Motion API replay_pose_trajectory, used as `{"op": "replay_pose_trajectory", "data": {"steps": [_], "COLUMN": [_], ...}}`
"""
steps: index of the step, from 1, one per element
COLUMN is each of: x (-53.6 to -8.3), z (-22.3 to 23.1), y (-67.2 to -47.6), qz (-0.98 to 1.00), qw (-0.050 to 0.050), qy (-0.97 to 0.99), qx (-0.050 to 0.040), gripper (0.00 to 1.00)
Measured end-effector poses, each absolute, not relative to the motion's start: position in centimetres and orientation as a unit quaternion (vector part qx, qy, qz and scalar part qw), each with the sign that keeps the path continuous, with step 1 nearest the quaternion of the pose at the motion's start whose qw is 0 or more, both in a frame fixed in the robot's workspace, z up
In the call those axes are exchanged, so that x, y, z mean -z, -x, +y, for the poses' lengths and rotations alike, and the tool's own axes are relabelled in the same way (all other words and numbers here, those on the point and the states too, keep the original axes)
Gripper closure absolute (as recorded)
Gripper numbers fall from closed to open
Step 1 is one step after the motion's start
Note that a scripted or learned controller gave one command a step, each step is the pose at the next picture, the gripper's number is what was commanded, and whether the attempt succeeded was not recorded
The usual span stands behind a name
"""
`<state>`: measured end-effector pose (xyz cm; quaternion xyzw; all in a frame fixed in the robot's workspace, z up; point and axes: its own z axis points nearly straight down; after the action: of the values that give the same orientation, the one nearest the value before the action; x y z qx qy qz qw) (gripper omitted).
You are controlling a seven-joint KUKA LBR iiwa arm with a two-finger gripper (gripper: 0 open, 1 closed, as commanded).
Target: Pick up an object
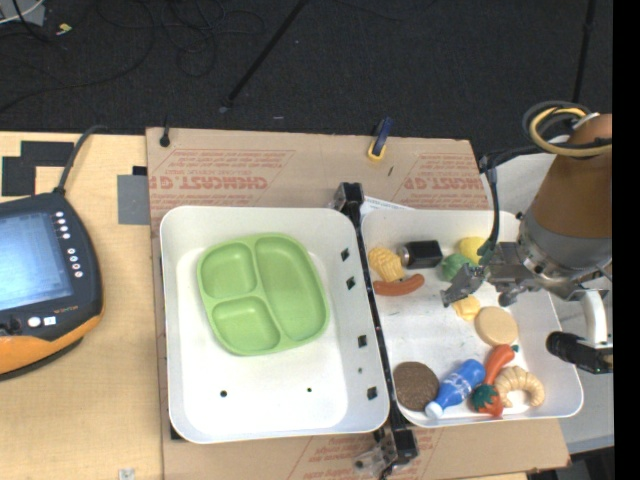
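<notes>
Grey hand (468, 286) low in right bin (560, 393) — grip state unclear — green toy (455, 266), yellow piece (466, 308) crowding.

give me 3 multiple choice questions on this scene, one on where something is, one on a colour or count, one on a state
1. Where is the green tray?
A. in the left bin
B. in the right bin
C. on the cardboard outside the bins

2. How many compartments does the tray have?
A. two
B. three
C. five

3. What state is the tablet at the left in?
A. screen lit
B. screen dark
C. face down

Answers:
1. A, the tray lies flat in the left bin, while the toy food sits in the right bin.
2. B, ridges split it into three sections.
3. A, its screen glows pale blue.
</notes>
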<state>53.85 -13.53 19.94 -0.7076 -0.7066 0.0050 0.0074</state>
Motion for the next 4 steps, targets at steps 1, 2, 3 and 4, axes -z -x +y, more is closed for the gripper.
{"op": "replay_pose_trajectory", "data": {"steps": [1,2,3,4], "x": [-20.7,-14.6,-9.2,-10.5], "z": [-13.6,-12.5,-12.3,-12.5], "y": [-54.1,-53.8,-53.7,-53.7], "qz": [-0.707,-0.708,-0.708,-0.705], "qw": [0.002,0.004,0.004,0.003], "qy": [0.707,0.706,0.706,0.709], "qx": [-0.0009,-0.0022,-0.0021,-0.0017], "gripper": [0.00,0.00,0.00,1.00]}}
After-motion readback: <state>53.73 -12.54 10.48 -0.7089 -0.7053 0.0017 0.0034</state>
